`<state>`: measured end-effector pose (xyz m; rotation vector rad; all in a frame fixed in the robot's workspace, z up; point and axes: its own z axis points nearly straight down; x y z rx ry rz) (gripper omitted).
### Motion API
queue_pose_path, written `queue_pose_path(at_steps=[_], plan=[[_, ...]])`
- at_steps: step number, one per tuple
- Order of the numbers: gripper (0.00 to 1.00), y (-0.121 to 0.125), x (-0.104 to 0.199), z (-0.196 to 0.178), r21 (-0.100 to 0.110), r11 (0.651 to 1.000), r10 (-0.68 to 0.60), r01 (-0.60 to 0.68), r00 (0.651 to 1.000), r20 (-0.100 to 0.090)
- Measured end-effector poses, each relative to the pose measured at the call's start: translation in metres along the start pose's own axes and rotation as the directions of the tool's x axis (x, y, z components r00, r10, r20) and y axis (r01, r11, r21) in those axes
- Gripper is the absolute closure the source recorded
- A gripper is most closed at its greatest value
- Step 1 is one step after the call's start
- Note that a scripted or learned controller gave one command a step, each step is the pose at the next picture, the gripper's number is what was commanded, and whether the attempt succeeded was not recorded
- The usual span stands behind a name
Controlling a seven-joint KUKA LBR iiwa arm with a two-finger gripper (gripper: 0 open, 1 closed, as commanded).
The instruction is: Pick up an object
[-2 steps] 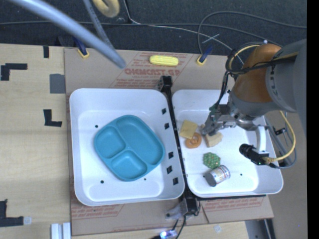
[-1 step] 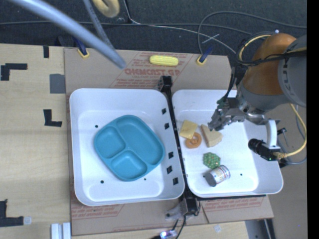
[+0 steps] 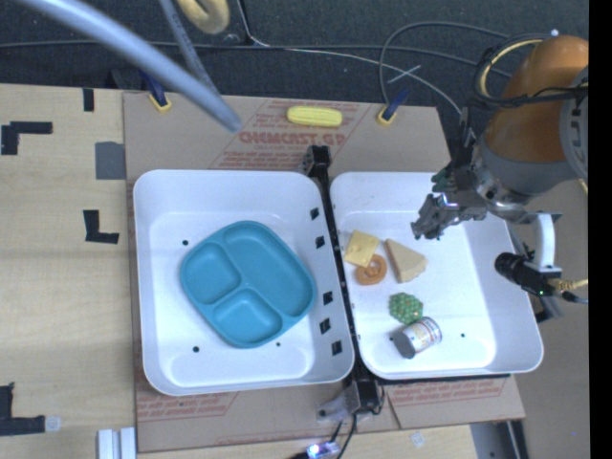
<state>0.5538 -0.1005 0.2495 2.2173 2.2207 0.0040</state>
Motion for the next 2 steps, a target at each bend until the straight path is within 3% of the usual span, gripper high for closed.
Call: queue_pose_path(at_steps=[1,2], plan=[[1.00,0.001,0.000,-0.048,0.000,1.000,0.001,-0.001,1.000,0.000],[1.00,0.004,0.051,-0.024,0.006,1.000,-0.004,0.004,1.000,-0.001]])
